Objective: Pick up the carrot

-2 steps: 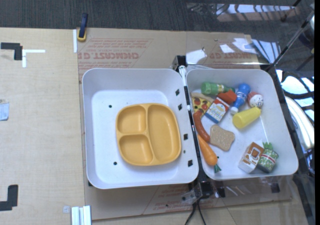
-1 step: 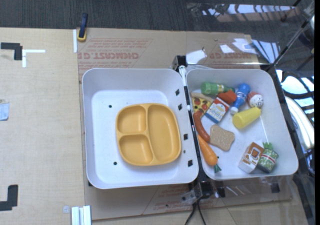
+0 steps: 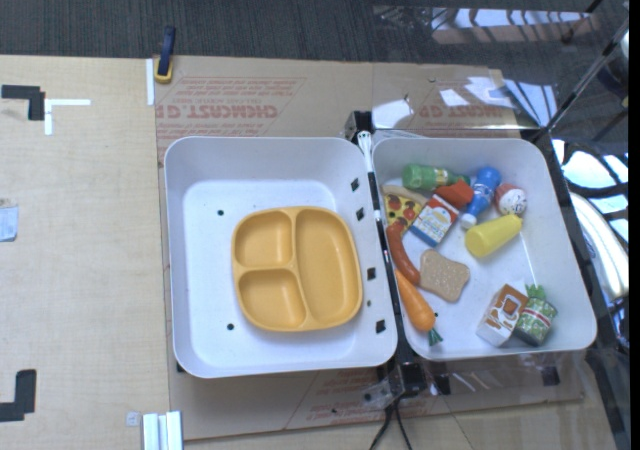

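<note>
Orange carrot [image 3: 415,305] lies by the right bin's [image 3: 560,238] left wall; jaws' state untellable.

Orange carrot [image 3: 415,304], yellow divided plate [image 3: 297,267], white bins [image 3: 190,238].

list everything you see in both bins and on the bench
divided plate: 1, yellow, middle of left bin
left bin: 1, white
right bin: 1, white
carrot: 1, orange, right bin, near front left wall
hot dog: 1, red-brown, behind carrot
bread slice: 1, tan, right of carrot
pizza slice: 1, back left
green bottle: 1, back
blue bottle: 1, back
yellow bottle: 1, centre
cartons: 2, front right
cardboard sheet: 1, brown, under bins
</note>
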### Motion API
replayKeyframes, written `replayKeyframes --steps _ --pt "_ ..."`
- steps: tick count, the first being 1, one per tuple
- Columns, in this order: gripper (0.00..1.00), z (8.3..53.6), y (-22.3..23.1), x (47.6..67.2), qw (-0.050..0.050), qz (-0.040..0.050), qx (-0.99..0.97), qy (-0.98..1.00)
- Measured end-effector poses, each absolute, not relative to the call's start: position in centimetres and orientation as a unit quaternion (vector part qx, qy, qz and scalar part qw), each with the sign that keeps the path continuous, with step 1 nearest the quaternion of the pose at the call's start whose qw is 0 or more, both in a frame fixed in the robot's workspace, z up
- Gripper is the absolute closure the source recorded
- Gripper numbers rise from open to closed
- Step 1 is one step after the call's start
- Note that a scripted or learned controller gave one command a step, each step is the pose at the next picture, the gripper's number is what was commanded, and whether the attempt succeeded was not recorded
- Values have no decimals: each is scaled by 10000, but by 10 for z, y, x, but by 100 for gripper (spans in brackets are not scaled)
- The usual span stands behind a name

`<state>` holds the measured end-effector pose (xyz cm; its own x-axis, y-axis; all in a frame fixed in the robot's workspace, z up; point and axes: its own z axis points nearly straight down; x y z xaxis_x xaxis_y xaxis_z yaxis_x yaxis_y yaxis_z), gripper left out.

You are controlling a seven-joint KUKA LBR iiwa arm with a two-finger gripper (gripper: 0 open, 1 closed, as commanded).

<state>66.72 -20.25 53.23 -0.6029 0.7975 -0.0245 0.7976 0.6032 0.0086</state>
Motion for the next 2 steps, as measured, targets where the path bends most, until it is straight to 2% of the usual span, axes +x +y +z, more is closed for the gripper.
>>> replayKeyframes --steps 1,2 --pt "0 532 -202 667 127 -15 4453 8953" --pt "100 541 -201 669 153 -18 4438 8960"
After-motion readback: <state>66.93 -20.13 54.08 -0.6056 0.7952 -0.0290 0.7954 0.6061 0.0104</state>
